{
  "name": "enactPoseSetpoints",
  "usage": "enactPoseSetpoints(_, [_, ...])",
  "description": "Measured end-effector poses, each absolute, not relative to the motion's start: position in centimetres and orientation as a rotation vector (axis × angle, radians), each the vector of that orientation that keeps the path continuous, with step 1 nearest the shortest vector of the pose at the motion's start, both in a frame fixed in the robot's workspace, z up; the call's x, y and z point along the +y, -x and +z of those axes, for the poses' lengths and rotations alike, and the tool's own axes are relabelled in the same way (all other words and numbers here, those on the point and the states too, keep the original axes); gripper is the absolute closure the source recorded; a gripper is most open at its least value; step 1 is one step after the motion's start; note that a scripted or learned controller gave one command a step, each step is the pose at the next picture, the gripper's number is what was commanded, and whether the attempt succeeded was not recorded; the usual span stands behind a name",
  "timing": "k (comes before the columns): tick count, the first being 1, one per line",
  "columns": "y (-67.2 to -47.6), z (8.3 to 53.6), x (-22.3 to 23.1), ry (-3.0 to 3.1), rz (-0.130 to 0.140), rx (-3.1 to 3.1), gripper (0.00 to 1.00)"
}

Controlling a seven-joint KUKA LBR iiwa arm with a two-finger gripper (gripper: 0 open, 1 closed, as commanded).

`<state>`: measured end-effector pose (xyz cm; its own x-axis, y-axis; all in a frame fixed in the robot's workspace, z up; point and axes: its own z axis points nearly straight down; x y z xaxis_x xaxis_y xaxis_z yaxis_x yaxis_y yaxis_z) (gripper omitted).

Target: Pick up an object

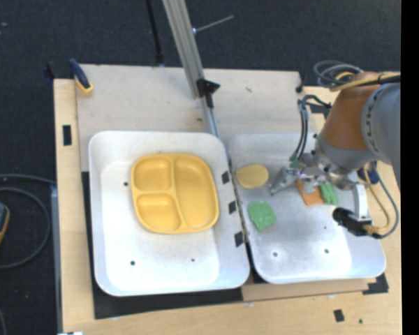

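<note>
A small orange block lies in the right bin beside a green piece, right under the hand; whether its grip is spread or pinching, I cannot tell. A yellow disc and green lump lie nearby. The left bin holds a yellow divided tray on the tabletop.

A round pale-yellow disc is lying flat near the upper left of the right bin, close to its left wall; a crinkled green piece is lying just below it, apart from it; an orange block and a small green block are sitting side by side, touching, further right; a yellow three-compartment tray is lying flat in the left bin.
</note>
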<state>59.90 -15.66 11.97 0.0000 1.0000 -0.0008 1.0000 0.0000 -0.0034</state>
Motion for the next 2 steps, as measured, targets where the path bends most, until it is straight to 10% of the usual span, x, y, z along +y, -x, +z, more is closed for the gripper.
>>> enactPoseSetpoints(1, [-59.9, 10.0, -15.7, 2.224, 0.002, -2.221, 0.0])
enactPoseSetpoints(2, [-60.1, 11.3, -15.9, 2.231, -0.003, -2.22, 1.0])
